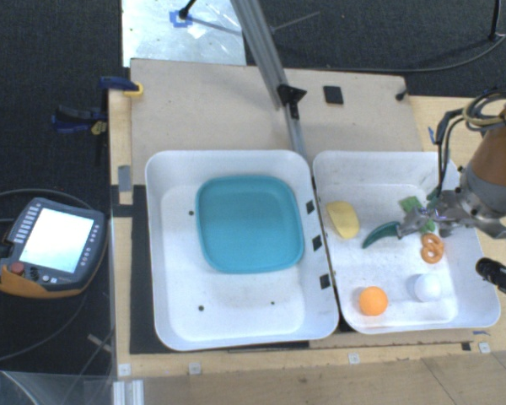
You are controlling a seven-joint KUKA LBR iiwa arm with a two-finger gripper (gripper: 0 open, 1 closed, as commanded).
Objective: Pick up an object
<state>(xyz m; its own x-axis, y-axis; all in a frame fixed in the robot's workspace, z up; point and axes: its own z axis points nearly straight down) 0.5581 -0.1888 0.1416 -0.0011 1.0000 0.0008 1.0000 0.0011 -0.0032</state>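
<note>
Overhead, the camera view shows two white bins side by side on the bench. Left bin (173,310) carries a teal square plate (250,224), flat, roughly centred. Right bin (489,315) has the loose stuff: yellow lump (344,219) near its left wall, orange ball (372,300) toward the front, white ball (427,288) just right of that, an orange pretzel-shaped ring (432,248), a dark green curved piece (381,234) and a small green bit (411,203) further back.

Arm comes in from the right w/ the gripper (427,221) low in the right bin, right beside the curved piece's raised end and just above the ring. Can't tell whether the pincer is spread or pinching anything; too small and cluttered there.

Step, as a judgement: the reach/grasp phase, probably aimed at the curved piece or ring. Nothing visibly lifted yet. Next move needs a firm close on one item, then a straight lift w/o dragging neighbours.
</note>
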